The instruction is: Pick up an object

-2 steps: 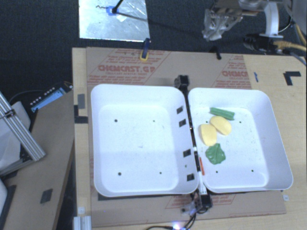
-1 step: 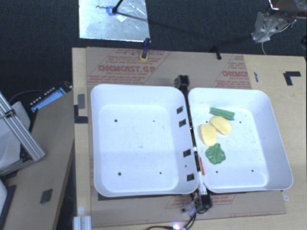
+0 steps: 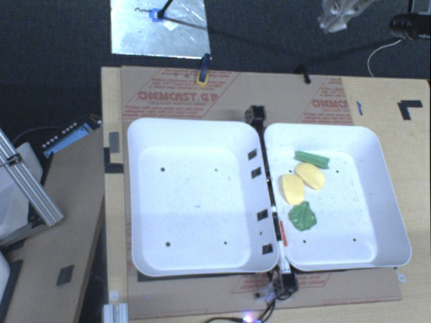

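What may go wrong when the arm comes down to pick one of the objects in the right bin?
The two yellow pieces lie touching, with the green strip and the green leaf-shaped piece close by, so the fingers may push a neighbour or catch two at once. All four look flat and low, so a grasp could slip off. The gripper is blurred, high above the bench, so its descent onto the cluster may land off target.

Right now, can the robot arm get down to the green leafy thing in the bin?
Probably yes. The green leafy piece lies flat in the right bin with nothing on top of it, only a yellow piece close beside it, and the gripper hangs up high.
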You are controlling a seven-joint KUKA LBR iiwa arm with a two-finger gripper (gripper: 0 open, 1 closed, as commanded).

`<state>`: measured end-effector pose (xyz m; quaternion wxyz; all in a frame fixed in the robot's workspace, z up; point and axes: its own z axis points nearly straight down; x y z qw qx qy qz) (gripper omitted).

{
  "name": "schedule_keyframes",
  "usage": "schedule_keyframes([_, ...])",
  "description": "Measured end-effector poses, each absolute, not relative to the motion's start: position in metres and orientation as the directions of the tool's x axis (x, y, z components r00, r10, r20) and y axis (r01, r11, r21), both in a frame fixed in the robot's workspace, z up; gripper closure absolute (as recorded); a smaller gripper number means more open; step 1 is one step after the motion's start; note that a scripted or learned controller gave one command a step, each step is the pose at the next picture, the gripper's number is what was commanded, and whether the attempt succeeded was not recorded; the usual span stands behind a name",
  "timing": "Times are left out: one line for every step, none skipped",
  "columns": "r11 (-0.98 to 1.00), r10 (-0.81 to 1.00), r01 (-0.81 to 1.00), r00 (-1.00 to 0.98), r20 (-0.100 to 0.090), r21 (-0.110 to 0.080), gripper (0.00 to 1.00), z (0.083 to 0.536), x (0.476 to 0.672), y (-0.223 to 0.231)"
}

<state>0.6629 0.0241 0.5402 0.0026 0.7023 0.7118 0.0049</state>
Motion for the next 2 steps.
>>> schedule_keyframes([-0.013, 1.0, 1.0, 0.013, -0.006, 0.003, 1.0, 0.535, 0.667, -0.143])
schedule_keyframes([-0.004, 1.0, 1.0, 0.004, -0.004, 0.004, 1.0, 0.535, 0.668, -0.211])
